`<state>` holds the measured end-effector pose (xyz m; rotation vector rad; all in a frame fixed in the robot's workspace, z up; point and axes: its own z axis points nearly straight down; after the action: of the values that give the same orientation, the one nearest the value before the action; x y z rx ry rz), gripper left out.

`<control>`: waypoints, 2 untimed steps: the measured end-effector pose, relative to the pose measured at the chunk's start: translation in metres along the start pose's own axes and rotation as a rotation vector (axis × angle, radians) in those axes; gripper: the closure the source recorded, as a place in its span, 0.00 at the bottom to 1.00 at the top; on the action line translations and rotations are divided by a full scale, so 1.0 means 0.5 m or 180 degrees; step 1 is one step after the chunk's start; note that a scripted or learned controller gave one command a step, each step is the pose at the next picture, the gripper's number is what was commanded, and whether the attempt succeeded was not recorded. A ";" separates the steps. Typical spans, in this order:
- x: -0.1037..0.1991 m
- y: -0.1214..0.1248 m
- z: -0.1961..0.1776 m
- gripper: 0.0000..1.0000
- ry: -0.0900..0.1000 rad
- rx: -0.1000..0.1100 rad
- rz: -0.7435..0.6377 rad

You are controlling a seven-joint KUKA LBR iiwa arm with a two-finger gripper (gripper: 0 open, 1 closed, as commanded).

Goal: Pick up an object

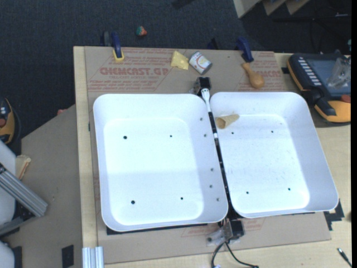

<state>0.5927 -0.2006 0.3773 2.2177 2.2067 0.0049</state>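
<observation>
White bins, two of them, sit side by side before you: the left bin (153, 161) and the right bin (273, 155). One tan object (227, 120) lies at the right bin's far-left corner. Beyond, three small items (189, 61) rest on cardboard (139, 71).

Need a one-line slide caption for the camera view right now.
Two white bins side by side; one tan object in the right bin's near-left corner, several small items on the board behind.
</observation>
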 end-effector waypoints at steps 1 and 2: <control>-0.052 -0.124 -0.156 1.00 0.0009 0.0014 -0.0005; 0.240 -0.070 -0.090 1.00 0.0035 0.0045 -0.0066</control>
<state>0.5577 -0.0802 0.4212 2.2072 2.2421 0.0015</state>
